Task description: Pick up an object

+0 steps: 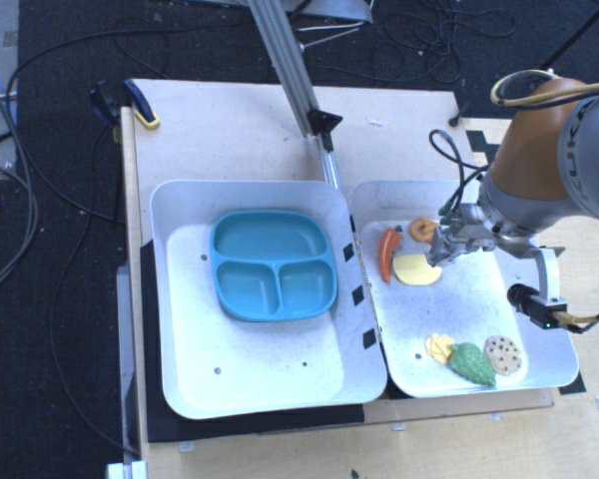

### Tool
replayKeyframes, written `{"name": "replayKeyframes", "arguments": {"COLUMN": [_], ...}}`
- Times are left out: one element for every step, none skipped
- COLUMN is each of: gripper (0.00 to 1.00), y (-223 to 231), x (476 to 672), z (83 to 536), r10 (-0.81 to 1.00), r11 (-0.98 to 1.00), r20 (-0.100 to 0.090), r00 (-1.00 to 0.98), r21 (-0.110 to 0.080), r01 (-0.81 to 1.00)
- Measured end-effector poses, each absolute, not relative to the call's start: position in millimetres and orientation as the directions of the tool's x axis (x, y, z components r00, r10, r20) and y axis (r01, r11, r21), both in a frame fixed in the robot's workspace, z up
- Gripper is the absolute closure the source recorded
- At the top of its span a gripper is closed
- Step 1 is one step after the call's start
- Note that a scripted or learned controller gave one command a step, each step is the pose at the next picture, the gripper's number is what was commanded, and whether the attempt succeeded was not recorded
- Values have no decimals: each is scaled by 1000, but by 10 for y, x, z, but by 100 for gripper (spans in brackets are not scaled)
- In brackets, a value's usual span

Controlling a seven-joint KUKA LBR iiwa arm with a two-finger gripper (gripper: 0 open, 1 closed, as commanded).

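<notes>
The claw (pixel 441 255) seems to touch the yellow slice (pixel 416 270).

Bright, even light falls from above on my bench (pixel 230 118), and the white bins (pixel 270 367) glare almost washed out. Shadows are soft and short. The picture is slightly grainy, the dark floor (pixel 50 218) nearly featureless.

No readable text, labels, brand marks or numbers anywhere. Checked the two white bins (pixel 180 267), the blue divided tray (pixel 275 265), the arm (pixel 549 158) and the bench (pixel 230 128): all were unmarked. Small dark squares (pixel 360 295) sat along the seam between the bins; possibly printed tags, but resolution was too low to tell.
</notes>
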State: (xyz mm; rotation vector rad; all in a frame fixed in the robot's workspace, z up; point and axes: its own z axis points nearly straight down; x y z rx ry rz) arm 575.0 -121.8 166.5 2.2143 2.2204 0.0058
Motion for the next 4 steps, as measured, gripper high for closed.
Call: {"name": "replayKeyframes", "arguments": {"gripper": [100, 100, 100, 100], "y": [-1208, -1208, -748, -255], "x": [5759, 5768, 5710, 5730], "z": [2093, 2306, 2322, 2224], "r10": [1000, 1000, 1000, 1000], "r11": [3, 2, 7, 7], "r20": [-2, -1, 2, 2], "r00": [-2, -2, -7, -7], "r21": [6, 4, -1, -1], "r01": [1000, 1000, 1000, 1000]}}
